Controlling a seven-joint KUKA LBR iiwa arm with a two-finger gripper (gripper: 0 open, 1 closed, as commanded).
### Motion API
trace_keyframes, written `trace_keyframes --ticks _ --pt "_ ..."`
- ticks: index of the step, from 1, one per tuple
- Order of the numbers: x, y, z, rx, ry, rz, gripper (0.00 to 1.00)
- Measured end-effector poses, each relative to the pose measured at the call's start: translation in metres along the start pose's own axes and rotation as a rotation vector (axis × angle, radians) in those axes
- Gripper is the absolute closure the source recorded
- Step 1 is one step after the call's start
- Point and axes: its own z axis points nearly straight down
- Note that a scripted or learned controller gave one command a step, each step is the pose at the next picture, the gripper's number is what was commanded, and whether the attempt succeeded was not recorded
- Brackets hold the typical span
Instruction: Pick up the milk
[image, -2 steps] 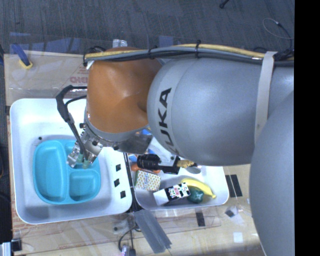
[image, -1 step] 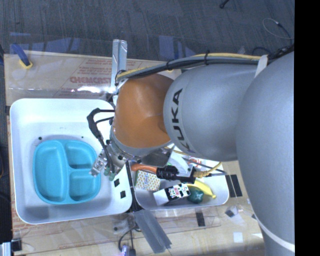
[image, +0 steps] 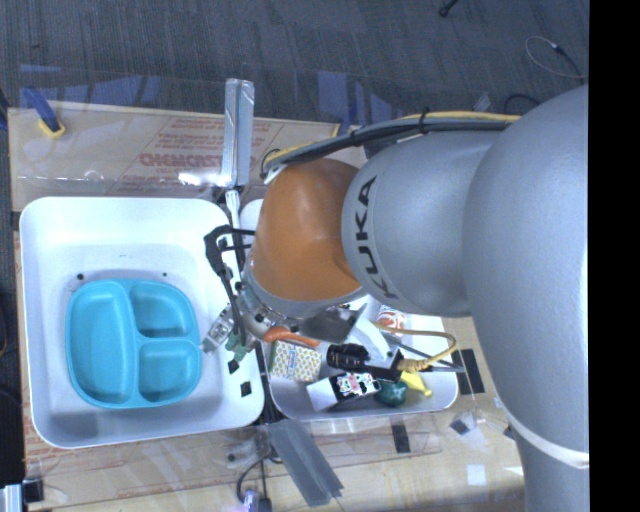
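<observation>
The milk (image: 343, 388) looks like the small white carton with black patches lying near the front edge of the right bin (image: 300, 408). The grey arm with its orange band (image: 300, 235) covers most of that bin. My gripper (image: 224, 337) hangs over the rim between the two bins, to the left of the milk and apart from it. I see nothing held in it.
A blue divided plate (image: 132, 340) lies in the left bin (image: 50, 240). Around the milk lie a patterned box (image: 293, 361), a green thing (image: 391, 394), a yellow thing (image: 425, 381), an orange stick (image: 292, 338) and a red-and-white thing (image: 391, 320).
</observation>
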Motion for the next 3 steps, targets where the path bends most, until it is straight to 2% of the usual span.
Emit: trace_keyframes --ticks 1,2,3 --pt "0.049 0.047 -0.004 -0.003 -0.003 -0.015 1.0" --pt "0.071 0.07 -0.016 -0.002 -0.003 -0.182 1.0" --pt "0.098 0.098 -0.103 -0.004 -0.004 -0.23 1.0"
